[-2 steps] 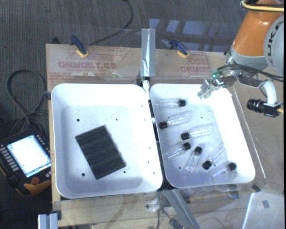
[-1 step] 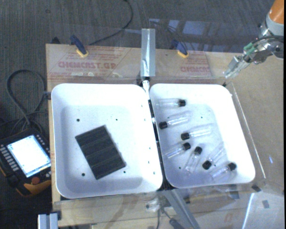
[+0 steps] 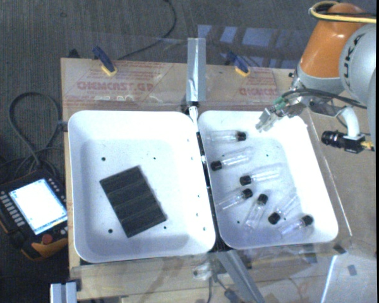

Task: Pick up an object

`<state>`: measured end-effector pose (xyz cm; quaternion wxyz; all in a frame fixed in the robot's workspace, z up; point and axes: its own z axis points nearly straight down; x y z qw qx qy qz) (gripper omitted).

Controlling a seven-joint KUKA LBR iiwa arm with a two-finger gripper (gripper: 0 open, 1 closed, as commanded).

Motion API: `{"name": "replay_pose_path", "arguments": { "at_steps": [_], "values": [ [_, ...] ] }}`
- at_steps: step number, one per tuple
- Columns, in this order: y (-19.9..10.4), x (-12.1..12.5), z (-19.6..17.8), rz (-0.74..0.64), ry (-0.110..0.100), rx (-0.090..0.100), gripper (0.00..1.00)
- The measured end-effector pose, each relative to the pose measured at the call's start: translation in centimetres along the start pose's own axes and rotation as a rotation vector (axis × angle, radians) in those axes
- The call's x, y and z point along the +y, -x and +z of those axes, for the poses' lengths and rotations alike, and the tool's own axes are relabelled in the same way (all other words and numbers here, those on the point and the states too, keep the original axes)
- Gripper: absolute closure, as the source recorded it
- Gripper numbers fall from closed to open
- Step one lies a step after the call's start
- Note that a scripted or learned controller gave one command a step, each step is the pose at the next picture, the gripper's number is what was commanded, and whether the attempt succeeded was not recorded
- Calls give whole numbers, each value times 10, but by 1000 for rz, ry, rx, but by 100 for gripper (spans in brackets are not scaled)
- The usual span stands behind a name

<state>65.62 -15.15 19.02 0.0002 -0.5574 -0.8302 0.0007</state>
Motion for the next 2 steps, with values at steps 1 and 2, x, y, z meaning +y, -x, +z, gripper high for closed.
{"name": "replay_pose_path", "arguments": {
  "at_steps": [1, 2],
  "values": [
    [34, -3, -167, -70, 3, -2, 0],
    [24, 4, -75, -129, 1, -2, 0]
  ]
}}
